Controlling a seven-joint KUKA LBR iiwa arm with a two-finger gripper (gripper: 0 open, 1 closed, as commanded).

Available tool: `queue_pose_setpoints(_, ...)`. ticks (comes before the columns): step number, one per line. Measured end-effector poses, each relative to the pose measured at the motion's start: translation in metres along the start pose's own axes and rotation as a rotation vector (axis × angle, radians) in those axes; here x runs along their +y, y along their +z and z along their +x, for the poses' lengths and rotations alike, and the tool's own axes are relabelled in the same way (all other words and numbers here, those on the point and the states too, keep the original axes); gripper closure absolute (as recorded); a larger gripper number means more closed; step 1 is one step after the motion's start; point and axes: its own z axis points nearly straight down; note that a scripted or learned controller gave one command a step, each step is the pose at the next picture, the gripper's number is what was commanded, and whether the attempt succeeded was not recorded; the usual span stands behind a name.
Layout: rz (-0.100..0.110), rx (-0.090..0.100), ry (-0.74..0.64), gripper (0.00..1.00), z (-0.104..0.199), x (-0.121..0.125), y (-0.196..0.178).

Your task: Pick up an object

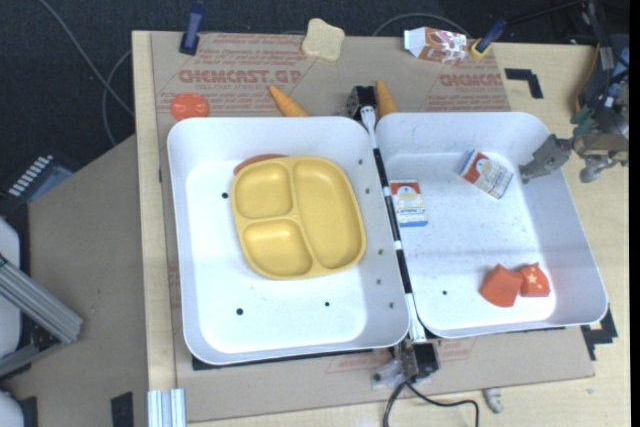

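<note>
Tool (570, 153) at 3 o'clock, over the right bin's (560, 215) far rim; can't tell how wide it stands; nothing visibly held. Right bin: small carton (487, 173) near tool, second carton (407, 203) at 9 o'clock, orange pieces (514, 284) at 5. Left bin (200, 245): yellow divided plate (297, 215).

Right bin: a small white carton with an orange-red label (407, 203) lies flat near the left wall; a second small carton (487, 173) lies tilted toward the far right corner; two orange-red pieces (515, 283) sit touching each other near the front wall. Left bin: a yellow three-compartment plate (297, 215) rests slightly rotated.
</note>
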Motion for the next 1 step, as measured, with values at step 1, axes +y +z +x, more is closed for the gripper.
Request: queue_pose_setpoints(1,0.003,0.002,0.000,0.00,-0.0289,0.0539,0.1870)
